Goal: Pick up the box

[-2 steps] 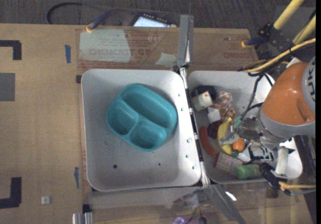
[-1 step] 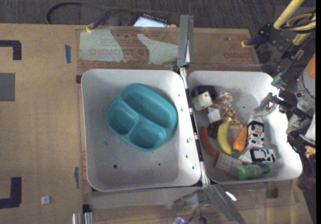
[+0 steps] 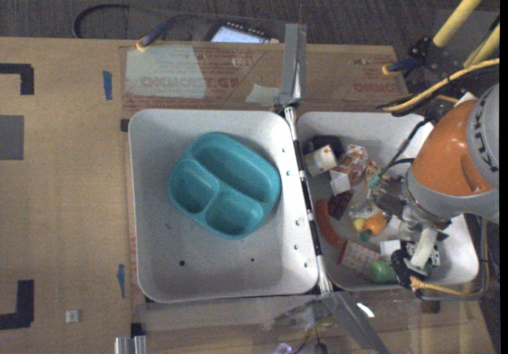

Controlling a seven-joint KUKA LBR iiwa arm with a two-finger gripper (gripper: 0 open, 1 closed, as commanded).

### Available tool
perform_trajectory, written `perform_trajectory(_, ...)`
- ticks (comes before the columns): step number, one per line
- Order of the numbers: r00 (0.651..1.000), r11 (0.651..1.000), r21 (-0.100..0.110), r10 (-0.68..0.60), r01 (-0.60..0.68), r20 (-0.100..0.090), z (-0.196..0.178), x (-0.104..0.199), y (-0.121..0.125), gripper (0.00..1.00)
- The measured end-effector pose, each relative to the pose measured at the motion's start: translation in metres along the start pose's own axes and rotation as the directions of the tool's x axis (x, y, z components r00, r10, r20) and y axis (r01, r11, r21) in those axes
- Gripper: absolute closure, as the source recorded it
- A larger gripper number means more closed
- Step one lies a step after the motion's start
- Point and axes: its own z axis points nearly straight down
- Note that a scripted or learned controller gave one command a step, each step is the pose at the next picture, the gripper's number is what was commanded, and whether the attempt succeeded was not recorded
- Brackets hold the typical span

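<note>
Small white-and-brown printed cardboard box (image 3: 352, 167) sits upper-middle of right white bin (image 3: 464, 265), crowded by small items. Gripper (image 3: 419, 253) low at lower right; finger state cannot be told. Risk: grabbing a neighbour instead.

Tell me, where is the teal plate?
The teal divided plate lies in the left white bin, toward its upper right, near the divider beside the cluttered right bin.

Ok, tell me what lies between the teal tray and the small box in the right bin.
In the camera view, the teal tray and the small box are separated by bare white bin floor and the two bins' adjoining rims.
</note>
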Motion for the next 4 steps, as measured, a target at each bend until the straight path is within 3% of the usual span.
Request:
perform_trajectory(1, 0.991, 0.991, 0.031, 0.132, -0.133, 0.012, -0.071, 0.074, 0.065, 0.0)
perform_trajectory(2, 0.988, 0.988, 0.021, 0.151, -0.152, 0.01, 0.016, 0.07, 0.142, 0.0)
perform_trajectory(3, 0.989, 0.989, 0.02, 0.147, -0.147, 0.01, 0.005, 0.072, 0.142, 1.0)
perform_trajectory(4, 0.957, 0.957, 0.031, 0.289, -0.29, 0.017, -0.018, 0.056, 0.083, 1.0)
